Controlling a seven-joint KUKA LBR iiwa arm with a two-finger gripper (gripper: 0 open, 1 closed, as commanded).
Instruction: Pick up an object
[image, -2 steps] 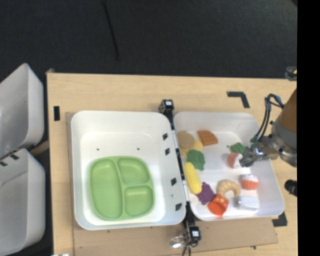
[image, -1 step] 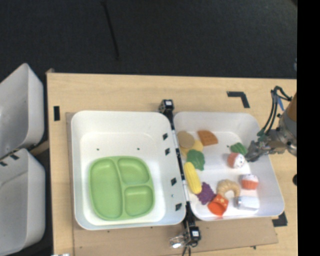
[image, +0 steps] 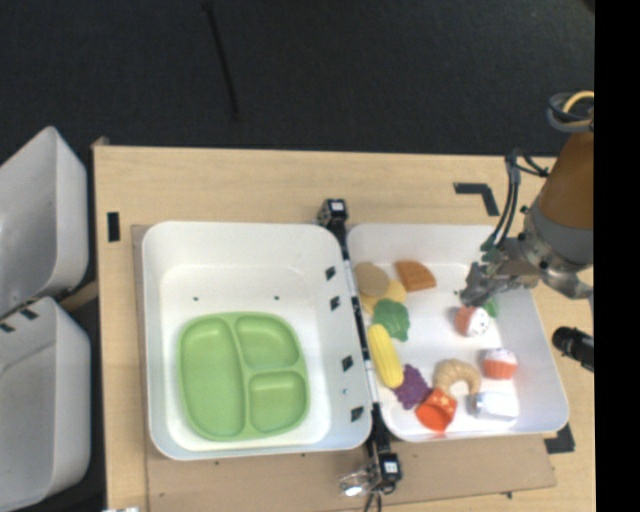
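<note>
On the worktop (image: 120, 400), the left bin (image: 160, 300) holds a green divided plate (image: 243, 375). The right bin (image: 540, 400) holds toy foods: a yellow corn cob (image: 385, 357) near its left wall, green broccoli (image: 391, 318), an orange piece (image: 414, 275) farther back, purple grapes (image: 410, 388) and a red piece (image: 436, 411) nearer. The claw (image: 478, 295) hangs just above a red-and-white item (image: 472, 321); whether it grips cannot be told.
</note>
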